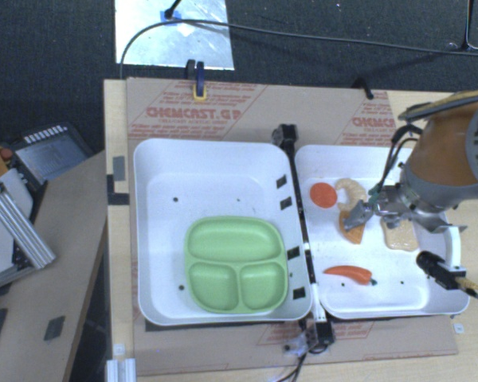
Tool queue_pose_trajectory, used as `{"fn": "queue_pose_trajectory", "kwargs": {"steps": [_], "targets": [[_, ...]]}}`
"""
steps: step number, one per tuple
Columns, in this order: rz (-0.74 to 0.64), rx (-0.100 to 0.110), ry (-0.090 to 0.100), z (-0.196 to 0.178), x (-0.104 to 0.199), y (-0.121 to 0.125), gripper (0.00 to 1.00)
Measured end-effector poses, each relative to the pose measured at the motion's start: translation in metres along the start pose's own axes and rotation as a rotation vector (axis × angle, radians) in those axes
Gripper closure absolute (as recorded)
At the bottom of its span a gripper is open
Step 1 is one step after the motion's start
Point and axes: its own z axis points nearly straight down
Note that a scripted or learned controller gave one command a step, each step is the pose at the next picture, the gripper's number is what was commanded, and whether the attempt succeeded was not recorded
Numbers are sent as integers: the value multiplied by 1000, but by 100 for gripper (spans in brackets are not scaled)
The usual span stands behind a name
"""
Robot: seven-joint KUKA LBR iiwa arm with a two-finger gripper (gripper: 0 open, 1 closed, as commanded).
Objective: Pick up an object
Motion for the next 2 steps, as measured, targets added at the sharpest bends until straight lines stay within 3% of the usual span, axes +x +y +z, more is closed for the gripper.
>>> {"fn": "queue_pose_trajectory", "kwargs": {"steps": [1,2], "targets": [[0,1,1,57,10,-2,0],[0,-4,-1,43,9,0,100]]}}
